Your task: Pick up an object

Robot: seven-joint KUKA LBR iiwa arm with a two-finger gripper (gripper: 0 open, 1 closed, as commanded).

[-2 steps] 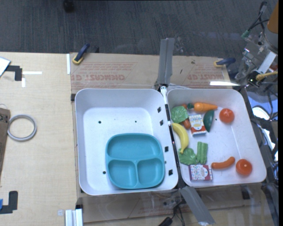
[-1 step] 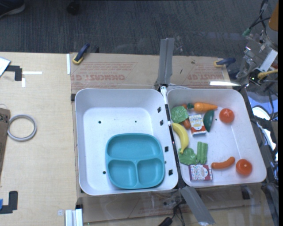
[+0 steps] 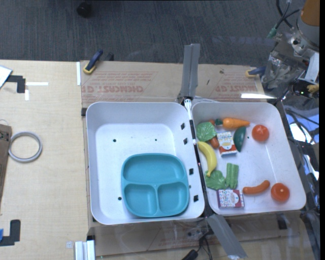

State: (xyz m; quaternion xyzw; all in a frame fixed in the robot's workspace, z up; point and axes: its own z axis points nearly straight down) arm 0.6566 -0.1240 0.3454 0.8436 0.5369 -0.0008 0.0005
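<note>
The arm (image 3: 299, 35) shows at about one o'clock, cut by the frame's edge. An orange band (image 3: 311, 10) sits uppermost, with grey metal housing beneath it. Dark cables (image 3: 284, 11) loop beside it at its nine o'clock side. Below hangs the tool (image 3: 278, 76), a greyish, partly see-through assembly, its details blurred.

Red print runs across the cardboard sheet (image 3: 152, 84) under the bins' far edge, at about twelve o'clock — it reads upside down as "CHEMCAST GP", seen once above the left bin (image 3: 96, 167) and again above the right bin (image 3: 292, 167). Two small cartons (image 3: 226, 142) (image 3: 230, 198) in the right bin carry labels — too small to read.
</note>
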